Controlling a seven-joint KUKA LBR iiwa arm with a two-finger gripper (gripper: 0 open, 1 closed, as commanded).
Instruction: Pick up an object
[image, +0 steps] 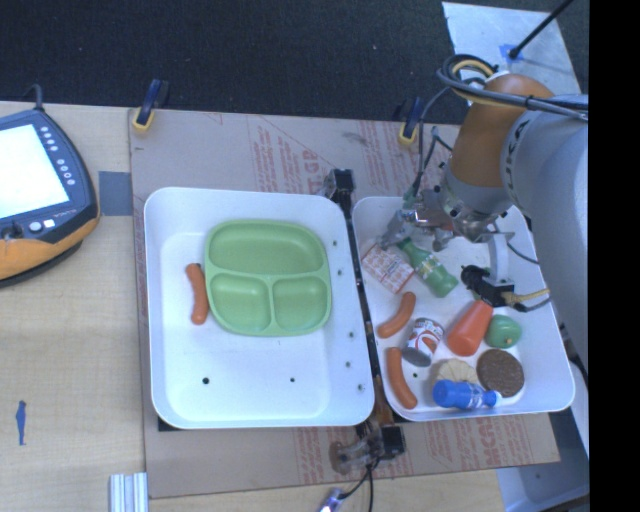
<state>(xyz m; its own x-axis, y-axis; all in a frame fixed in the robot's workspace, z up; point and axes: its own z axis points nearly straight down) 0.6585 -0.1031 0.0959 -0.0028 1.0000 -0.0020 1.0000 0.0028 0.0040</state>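
You are looking at a robotics lab bench: a pale wooden benchtop (70, 340) covered by a brown cardboard sheet (260, 150) held by yellow and blue spring clamps (147, 108). An orange-edged teach pendant with a lit white screen (35, 195) lies at the left, and loose black cables (440, 120) run by the grey robot arm (540, 170).

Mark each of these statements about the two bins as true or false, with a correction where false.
1. The green tray lies in the left bin. True.
2. A sausage lies left of the tray. True.
3. The blue bottle is in the left bin. False: it lies in the right bin, near its front edge.
4. The tool hovers over the left bin. False: it is over the right bin's far end.
5. The tablet lies inside a bin. False: it sits on the bench, left of both.
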